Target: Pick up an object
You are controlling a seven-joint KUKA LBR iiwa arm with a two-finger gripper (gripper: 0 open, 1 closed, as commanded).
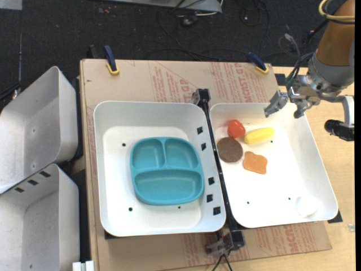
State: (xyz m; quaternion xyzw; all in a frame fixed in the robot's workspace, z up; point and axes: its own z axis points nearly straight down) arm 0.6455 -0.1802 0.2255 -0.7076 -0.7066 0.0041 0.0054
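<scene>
The right bin holds a red tomato-like ball, a yellow banana-like piece, a brown round disc and an orange flat piece, clustered near its upper left. My gripper hangs over the bin's upper right rim, to the right of and above the yellow piece. Its two fingers are spread apart with nothing between them.
The left bin holds a teal divided plate. A black divider clamp sits between the bins. Two white tubs stand off the bench at the left. Blue-yellow clamps grip the board's far edge.
</scene>
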